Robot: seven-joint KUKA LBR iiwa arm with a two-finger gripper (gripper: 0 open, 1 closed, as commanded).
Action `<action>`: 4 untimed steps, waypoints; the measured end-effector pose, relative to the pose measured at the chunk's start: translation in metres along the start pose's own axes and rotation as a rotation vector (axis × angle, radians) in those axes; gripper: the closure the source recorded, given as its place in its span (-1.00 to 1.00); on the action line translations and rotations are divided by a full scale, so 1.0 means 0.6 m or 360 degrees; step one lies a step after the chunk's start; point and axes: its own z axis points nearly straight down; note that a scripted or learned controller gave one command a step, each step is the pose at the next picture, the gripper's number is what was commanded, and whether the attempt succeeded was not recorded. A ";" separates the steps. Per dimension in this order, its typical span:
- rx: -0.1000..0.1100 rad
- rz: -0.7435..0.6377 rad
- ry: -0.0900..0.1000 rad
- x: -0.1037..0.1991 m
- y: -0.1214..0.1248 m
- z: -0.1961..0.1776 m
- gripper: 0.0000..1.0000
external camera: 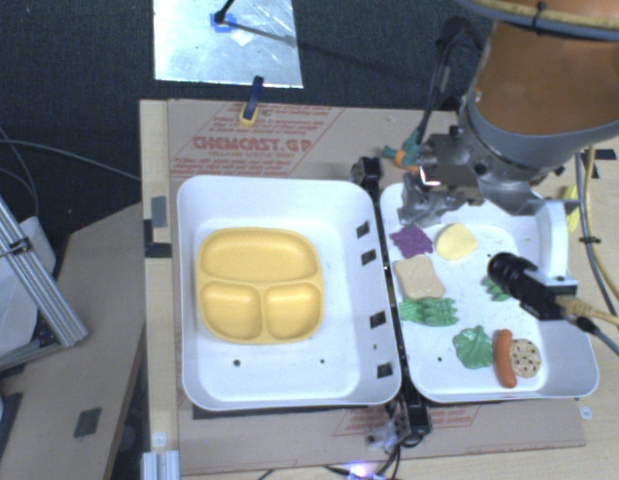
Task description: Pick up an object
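From my station nothing is lifted yet: the arm [549, 58] hangs over the right bin's [569, 368] far edge, its gripper [434, 203] just beyond the purple piece [412, 239], whether open or closed I cannot tell, every toy food lying in that bin.

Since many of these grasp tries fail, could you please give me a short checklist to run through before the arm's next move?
1. Objects available in the right bin: ok. Purple piece, yellow piece, bread slice, green pieces, sausage and cookie lie there.
2. Gripper over that bin: ok, at its far left corner.
3. Something held: cannot tell.
4. Nearest target: ok, the purple piece lies just below the gripper.
5. Target free of neighbours: ok, the purple piece lies apart from the yellow piece.
6. Left bin: ok, yellow divided tray sits inside.
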 end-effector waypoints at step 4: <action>0.0020 -0.0001 -0.0005 0.060 -0.002 0.130 1.00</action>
